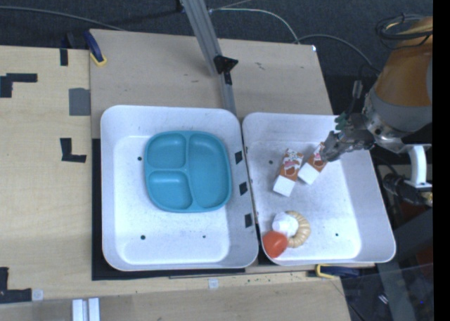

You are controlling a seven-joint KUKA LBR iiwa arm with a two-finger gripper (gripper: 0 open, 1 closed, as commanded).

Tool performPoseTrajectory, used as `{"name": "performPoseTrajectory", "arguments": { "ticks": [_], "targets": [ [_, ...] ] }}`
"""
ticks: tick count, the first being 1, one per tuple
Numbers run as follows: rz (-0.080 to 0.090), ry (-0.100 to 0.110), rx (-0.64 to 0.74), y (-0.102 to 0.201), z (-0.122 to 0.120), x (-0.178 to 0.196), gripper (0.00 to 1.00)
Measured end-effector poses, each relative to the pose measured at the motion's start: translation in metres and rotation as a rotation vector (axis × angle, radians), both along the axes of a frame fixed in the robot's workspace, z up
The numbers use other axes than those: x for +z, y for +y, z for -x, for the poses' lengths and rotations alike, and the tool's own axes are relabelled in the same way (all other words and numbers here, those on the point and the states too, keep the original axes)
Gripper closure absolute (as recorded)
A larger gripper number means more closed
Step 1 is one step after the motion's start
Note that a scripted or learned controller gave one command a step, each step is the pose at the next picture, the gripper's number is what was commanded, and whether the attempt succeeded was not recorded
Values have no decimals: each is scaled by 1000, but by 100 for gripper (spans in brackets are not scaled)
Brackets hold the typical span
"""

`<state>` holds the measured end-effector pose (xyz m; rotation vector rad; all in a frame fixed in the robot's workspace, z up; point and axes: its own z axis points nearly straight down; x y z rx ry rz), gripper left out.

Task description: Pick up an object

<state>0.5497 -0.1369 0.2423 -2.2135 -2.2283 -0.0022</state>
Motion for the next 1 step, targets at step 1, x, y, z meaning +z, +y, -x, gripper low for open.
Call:
{"name": "performPoseTrajectory", "arguments": {
  "ticks": [1],
  "targets": [
    [0, 2, 0, 58, -6, -9, 100]
  ]
}}
